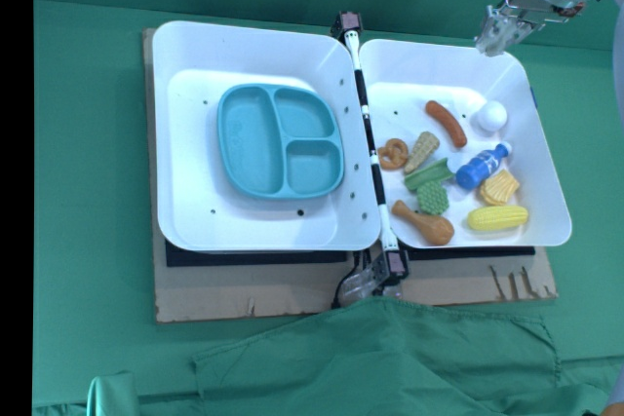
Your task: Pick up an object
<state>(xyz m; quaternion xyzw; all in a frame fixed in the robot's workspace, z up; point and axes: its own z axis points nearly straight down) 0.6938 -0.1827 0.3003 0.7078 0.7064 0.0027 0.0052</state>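
Observation:
The right bin [546, 209] holds several toy foods: a red sausage [446, 123], a white egg [490, 116], a pretzel [393, 153], a waffle cone [421, 151], a blue bottle [482, 166], green vegetables [429, 186], a chicken drumstick [424, 223], a yellow corn cob [497, 218] and a yellow ridged chip [499, 185]. My gripper [497, 34] hangs above the bin's far right corner, well clear of all the toys, with nothing seen between its fingers.
The left bin [185, 209] carries a teal three-compartment plate [281, 140]. A black divider rail [368, 136] runs between the bins. Both sit on cardboard [244, 292] over green cloth, with a fold of cloth [390, 356] at the front.

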